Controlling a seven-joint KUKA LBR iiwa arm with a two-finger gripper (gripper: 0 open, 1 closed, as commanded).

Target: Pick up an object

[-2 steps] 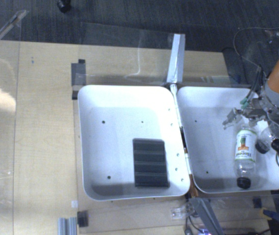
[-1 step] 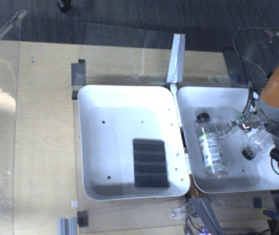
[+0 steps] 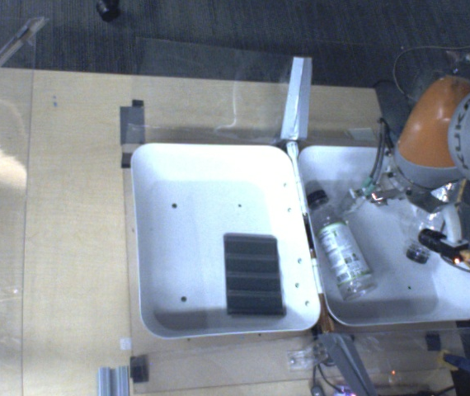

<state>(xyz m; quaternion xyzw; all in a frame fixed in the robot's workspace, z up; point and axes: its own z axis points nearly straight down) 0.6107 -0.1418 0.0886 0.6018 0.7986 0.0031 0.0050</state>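
Bottle [image 3: 344, 256], clear plastic, black cap, pale label, flat in right bin [image 3: 458, 299]; tool [image 3: 369, 193] state untellable

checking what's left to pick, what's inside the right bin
A clear plastic bottle with a black cap lies by the right bin's left wall. The arm covers its upper right part, so anything beneath is hidden.

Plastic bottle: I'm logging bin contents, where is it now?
In the camera view, the plastic bottle lies in the right bin, along its left wall, next to the left bin.
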